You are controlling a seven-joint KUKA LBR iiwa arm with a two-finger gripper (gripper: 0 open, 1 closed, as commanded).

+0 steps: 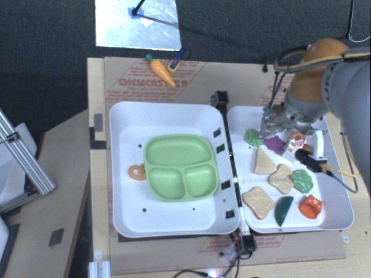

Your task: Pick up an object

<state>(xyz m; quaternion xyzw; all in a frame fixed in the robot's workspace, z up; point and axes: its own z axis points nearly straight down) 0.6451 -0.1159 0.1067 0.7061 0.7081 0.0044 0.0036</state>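
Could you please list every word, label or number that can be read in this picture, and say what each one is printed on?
"CHEMCAST": red print on the brown cardboard sheet under the two shallow white bins, behind the left one.
A smaller red line beneath that word: too blurred to read.
Red print on the same sheet near the right bin's far edge and along the front edge: partly covered and too blurred to read.

green tray (pixel 180 167) | white bins (pixel 124 126) | orange carrot (pixel 162 72) | purple piece (pixel 275 144)

A green tray (pixel 179 167) sits in the left bin (pixel 124 213); a pretzel (pixel 137 172) touches its left edge; a carrot (pixel 162 72) lies well behind it.
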